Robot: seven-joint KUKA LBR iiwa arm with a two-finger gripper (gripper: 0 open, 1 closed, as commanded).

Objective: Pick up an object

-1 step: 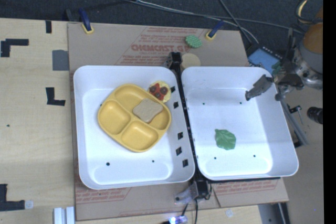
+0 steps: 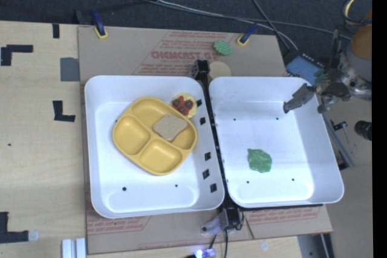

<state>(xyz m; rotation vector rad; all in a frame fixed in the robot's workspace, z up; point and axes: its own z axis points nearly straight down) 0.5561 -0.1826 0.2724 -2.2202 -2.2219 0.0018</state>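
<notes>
A green leafy piece [image 2: 259,160] lies flat on the floor of the right bin [image 2: 302,190], toward its front middle. My gripper [image 2: 307,104] hangs over the bin's far right corner, well apart from the green piece and behind it. Its two dark fingers [image 2: 294,101] are spread open with nothing between them. In the left bin [image 2: 109,190] rests a yellow divided plate [image 2: 136,133] with a tan bread slice [image 2: 169,126] on it. A small red and dark item [image 2: 183,104] sits at the plate's far rim.
A small green dotted object [image 2: 222,47] and a pale disc [image 2: 220,68] lie on the cardboard behind the bins. Black clips [image 2: 208,157] run along the seam between the bins. Cables cross the dark area at the back.
</notes>
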